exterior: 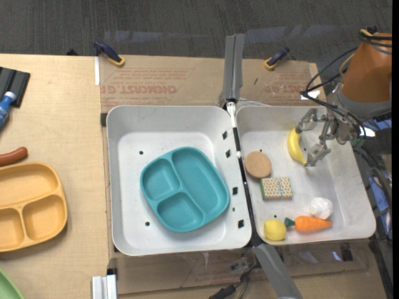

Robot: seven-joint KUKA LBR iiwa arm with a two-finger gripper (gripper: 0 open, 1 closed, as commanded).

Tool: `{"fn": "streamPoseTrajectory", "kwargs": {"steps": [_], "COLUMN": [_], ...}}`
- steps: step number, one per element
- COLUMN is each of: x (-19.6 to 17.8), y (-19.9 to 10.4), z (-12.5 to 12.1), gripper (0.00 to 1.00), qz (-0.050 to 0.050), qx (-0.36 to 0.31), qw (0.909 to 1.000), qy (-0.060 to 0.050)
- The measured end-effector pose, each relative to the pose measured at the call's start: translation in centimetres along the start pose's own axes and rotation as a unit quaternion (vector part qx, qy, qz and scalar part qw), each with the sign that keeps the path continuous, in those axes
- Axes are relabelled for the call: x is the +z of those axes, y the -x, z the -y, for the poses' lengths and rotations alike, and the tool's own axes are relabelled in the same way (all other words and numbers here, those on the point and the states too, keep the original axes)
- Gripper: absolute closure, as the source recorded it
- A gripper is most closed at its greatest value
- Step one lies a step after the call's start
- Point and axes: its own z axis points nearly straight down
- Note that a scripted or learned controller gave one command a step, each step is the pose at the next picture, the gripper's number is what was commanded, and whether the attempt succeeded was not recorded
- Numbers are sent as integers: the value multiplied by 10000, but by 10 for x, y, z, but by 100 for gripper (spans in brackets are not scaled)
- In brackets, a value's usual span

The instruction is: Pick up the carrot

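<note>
Down at the front of the right bin (358,185) sits the carrot (310,224), lying flat with a lemon (275,230) just beside its green end and a white lump (320,207) right behind it. Further back, the claw (313,143) hangs spread open with nothing in it, next to a banana (295,146). Left bin (124,167) has a teal divided plate (183,189).

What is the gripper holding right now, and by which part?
Nothing. The gripper hangs open beside the banana, with no object between its fingers. The carrot lies untouched near the bin's front edge.
</note>
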Motion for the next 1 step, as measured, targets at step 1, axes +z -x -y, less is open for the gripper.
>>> {"fn": "streamPoseTrajectory", "kwargs": {"steps": [1], "x": [-34], "y": [-20], "z": [-3], "gripper": [0], "qz": [40], "qx": [-1255], "qw": [9921], "qy": [-3]}}
